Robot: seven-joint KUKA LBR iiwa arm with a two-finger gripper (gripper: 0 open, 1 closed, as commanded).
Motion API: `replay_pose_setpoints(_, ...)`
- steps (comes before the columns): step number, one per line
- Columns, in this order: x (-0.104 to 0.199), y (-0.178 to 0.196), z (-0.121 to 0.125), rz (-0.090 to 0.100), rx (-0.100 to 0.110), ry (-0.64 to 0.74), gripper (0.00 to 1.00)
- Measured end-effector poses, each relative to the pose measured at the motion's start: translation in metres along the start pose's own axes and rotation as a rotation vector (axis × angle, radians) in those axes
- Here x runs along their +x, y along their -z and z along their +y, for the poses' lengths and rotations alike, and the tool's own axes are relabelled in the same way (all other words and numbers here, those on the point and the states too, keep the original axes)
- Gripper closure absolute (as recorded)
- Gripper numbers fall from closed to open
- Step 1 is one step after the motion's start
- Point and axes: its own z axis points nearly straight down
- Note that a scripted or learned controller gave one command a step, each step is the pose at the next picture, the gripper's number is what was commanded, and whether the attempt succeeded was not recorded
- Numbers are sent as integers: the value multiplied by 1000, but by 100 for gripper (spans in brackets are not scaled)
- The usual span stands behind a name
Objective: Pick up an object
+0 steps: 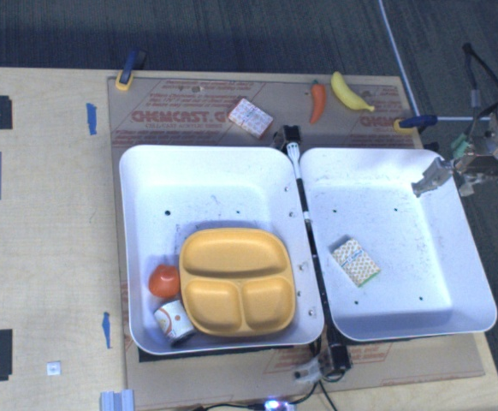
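Gripper (437, 178): sits at the right bin's upper right rim, reaching in from the right; cannot tell how the claw is set, too small and blurred at that edge.
Right bin (386, 204): white, shallow; one candidate inside, a small patterned packet (355, 262), lying flat near the middle-left of the floor, well apart from the gripper.
Left bin (206, 178): holds a yellow divided tray (236, 279) across its lower half, an orange-red ball (163, 280) touching the tray's left edge, and a small white-and-red object (172, 319) tucked in the lower left corner just beside the tray.
Why so placed: my read is the packet is the easy pick, flat, isolated, clear of walls; the left-bin items crowd the tray and wall, so less finger room.
Task state: nothing between the fingers as far as I can see; pick not yet done.
Outside bins: banana (350, 92), red pepper (317, 103) and a checked block (250, 116) on the cardboard sheet (189, 110) behind the bins, out of play I'd guess.
Surface: light wood bench (44, 255), blue tape marks, black corner markers; clamps at the cardboard's corners.
Room: dark carpet floor behind and to the right; a thin pole runs diagonally at upper right.
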Motion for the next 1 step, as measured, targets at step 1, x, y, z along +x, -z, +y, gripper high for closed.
replay_pose_setpoints(1,9,-142,-27,-2,-4,-1,0)
